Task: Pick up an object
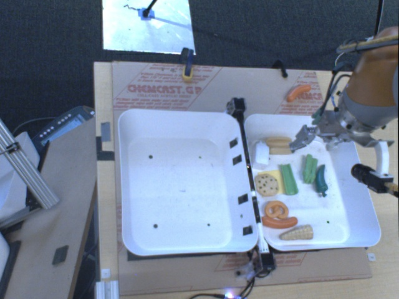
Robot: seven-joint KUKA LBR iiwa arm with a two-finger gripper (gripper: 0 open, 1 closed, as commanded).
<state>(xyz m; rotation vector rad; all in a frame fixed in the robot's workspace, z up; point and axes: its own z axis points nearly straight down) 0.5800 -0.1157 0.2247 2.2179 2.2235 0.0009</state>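
Bread roll lies just left of the gripper.

Toy foods lie scattered flat in the right bin.

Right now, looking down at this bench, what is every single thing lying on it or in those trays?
shallow white plastic bins: two; left, right
pale white block: one, right bin's upper left
tan bread-like roll: one, beside the block
round speckled cookie: one, right bin's left side
light green stick: one, right bin's middle
green pod: one, right of the stick
dark teal pepper shape: one, right of the pod
orange pretzel: one, lower right bin
beige cone: one, under the pretzel
orange sausage shape: one, on the cardboard behind the right bin
grey gripper: one, above the right bin's upper part
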